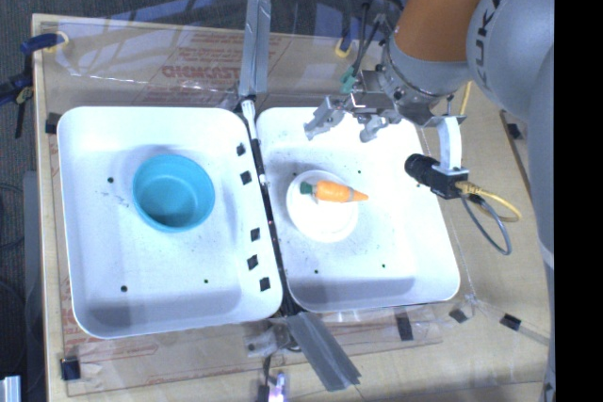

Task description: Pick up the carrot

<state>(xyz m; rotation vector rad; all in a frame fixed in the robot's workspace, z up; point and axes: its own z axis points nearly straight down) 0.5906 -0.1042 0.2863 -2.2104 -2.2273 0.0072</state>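
One carrot (pixel 338 193) lies on a white dish (pixel 323 219) — below the gripper (pixel 346 123), apart from it — fingers spread, holding nothing.

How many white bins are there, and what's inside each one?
2. The left bin holds a blue bowl. The right bin holds a white plate with the carrot on it. Nothing looks hidden.
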